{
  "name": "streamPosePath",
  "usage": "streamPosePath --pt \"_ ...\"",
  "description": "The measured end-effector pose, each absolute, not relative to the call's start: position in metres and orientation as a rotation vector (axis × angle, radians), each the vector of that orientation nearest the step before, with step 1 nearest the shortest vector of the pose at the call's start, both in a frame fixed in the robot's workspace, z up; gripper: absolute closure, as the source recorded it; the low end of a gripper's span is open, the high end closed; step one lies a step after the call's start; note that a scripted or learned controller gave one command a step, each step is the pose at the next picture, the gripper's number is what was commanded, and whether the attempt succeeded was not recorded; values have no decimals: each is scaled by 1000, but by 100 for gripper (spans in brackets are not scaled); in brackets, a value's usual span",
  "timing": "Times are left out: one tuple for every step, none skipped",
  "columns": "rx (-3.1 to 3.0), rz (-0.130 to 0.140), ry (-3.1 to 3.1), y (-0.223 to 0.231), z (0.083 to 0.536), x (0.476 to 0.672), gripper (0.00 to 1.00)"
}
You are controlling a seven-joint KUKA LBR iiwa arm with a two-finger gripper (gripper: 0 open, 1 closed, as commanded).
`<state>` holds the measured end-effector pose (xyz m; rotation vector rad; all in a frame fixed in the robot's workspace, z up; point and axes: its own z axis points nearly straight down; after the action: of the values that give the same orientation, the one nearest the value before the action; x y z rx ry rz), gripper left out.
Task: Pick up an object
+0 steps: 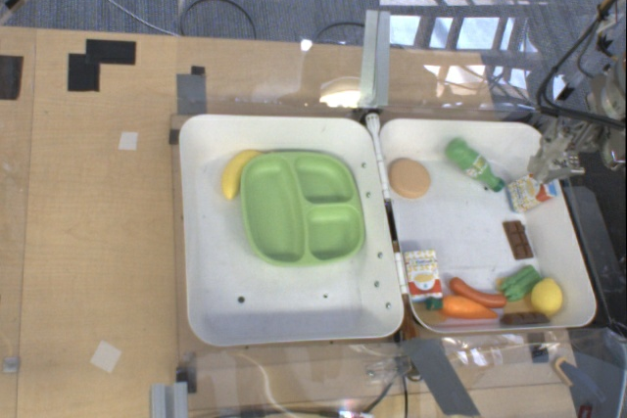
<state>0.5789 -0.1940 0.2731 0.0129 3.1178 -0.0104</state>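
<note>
Your gripper (551, 162) is hanging over the right bin's (460, 210) far right edge, just above a small carton (529, 194); you cannot tell how it is set. A green bottle (473, 163) is lying nearby. In the left bin (211, 308), a green tray (299, 208) is sitting beside a banana (233, 173).

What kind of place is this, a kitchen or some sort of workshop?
Probably a robot test lab, not a kitchen. A gripper reaches over two white bins on a wooden bench, the food looks like toys, such as the banana, and loose cables lie around.
</note>
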Motion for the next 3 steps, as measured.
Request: streamPosePath --pt "12 -4 3130 -193 267 577 0" --pt "-422 4 3113 -204 128 589 0" --pt "-195 -2 3122 -148 89 618 0"
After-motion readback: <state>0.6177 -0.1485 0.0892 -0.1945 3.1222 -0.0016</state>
